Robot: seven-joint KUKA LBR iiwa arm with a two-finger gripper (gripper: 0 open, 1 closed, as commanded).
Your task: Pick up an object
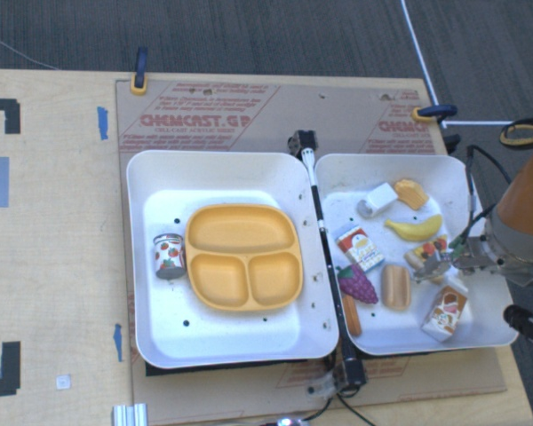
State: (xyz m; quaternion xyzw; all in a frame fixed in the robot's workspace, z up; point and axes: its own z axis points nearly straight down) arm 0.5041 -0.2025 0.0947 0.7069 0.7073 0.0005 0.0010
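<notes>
Gripper point(451, 257) sits low over the right bin point(489, 331), near its right edge; cannot tell from this angle if the fingers are apart or together. A small multicoloured toy point(429, 256) lies right at the gripper tip, touching or just beside it, no clear grasp visible. Banana point(415, 229) just behind it toward the bin's far edge, orange wedge point(411, 193) and grey-white cylinder point(376, 201) further back. Bread roll point(395, 287) just left of the tip, juice carton point(445, 313) near the bin's front right corner. Red-white box point(360, 248), purple grapes point(358, 284) and a carrot-like stick point(351, 315) along the bin's left edge.

Left bin point(151, 327) holds a yellow three-compartment plate point(243, 256) at centre and a small strawberry-print can point(169, 256) lying by the left edge, just beside the plate.

Both bins are shallow glossy white plastic with rounded corners, on a cardboard sheet point(204, 114) with red print, clamped at the far corners, on a pale wooden bench point(44, 264) with blue tape marks. Dark carpet-like floor point(266, 16) beyond.
</notes>
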